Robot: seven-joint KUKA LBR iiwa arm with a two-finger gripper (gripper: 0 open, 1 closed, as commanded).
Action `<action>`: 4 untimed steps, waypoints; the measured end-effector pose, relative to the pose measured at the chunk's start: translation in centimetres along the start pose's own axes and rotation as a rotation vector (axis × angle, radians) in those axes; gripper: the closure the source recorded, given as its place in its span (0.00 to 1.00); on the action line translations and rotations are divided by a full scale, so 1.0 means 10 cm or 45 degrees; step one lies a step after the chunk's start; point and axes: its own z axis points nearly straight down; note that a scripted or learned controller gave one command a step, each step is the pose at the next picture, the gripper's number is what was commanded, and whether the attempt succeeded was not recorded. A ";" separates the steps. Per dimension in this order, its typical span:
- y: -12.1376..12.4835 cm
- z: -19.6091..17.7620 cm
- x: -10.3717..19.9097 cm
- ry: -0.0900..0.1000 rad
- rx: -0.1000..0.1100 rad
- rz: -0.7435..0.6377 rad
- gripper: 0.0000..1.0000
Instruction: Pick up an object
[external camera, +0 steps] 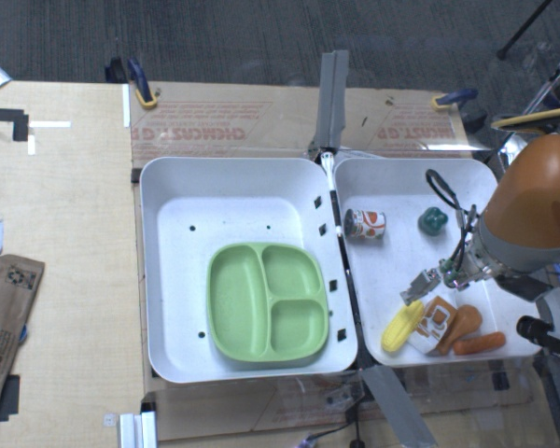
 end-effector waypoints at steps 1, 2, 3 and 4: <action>-0.08 0.37 0.19 -0.002 -0.003 -0.213 0.00; 0.10 0.37 -0.10 -0.001 0.000 0.505 0.00; -0.22 0.36 -0.23 -0.001 -0.003 0.347 0.00; -0.21 0.28 -0.23 -0.001 -0.004 0.349 1.00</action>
